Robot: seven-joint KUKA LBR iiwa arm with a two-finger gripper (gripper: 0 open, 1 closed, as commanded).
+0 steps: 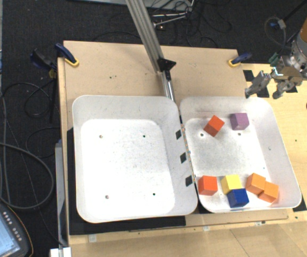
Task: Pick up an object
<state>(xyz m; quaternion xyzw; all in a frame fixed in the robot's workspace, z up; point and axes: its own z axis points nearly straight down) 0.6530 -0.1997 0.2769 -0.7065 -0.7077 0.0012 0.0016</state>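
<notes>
Fingers point(269, 86) spread, empty, hovering beyond the right bin's point(282, 143) far right corner. Approach step. Nearest candidate: purple cube point(239, 121) near the far edge; next move needs descent over it.

A single camera is fixed high above the bench point(142, 68), looking down at a slant and far enough back to take in both white bins. The gripper point(268, 87) sits near the frame's upper right; the right bin point(282, 149) lies just below it, the left bin point(89, 143) farther off toward the frame's left.
</notes>
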